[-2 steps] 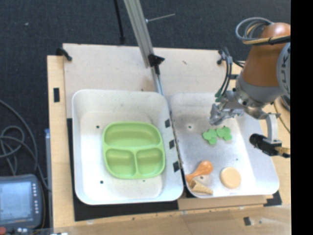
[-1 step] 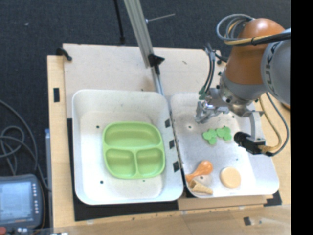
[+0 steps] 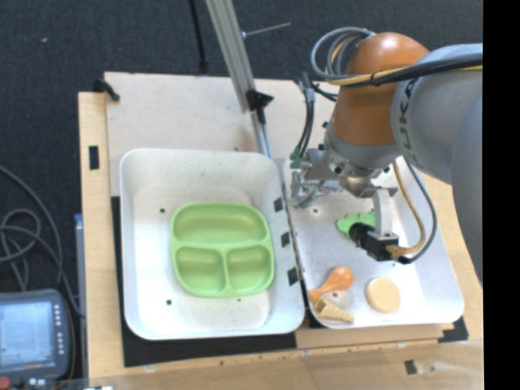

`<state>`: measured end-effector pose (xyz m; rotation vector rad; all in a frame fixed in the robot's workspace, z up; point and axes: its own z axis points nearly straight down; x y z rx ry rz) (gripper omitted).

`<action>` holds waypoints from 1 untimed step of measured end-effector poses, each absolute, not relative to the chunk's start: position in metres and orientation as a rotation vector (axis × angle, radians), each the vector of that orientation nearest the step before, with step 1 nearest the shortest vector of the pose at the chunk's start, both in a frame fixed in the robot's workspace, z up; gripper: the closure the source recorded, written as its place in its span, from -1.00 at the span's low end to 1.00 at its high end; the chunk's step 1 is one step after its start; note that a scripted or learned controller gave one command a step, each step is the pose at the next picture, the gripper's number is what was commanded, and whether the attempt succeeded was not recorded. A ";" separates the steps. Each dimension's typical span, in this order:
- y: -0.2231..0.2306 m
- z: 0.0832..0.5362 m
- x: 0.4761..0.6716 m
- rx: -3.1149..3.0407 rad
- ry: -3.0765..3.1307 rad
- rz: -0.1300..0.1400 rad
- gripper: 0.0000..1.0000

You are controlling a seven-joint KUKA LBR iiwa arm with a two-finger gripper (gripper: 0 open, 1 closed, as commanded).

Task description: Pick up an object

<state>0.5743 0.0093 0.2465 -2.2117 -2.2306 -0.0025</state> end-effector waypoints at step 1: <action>0.066 0.254 0.565 -2.211 -2.232 -0.006 1.00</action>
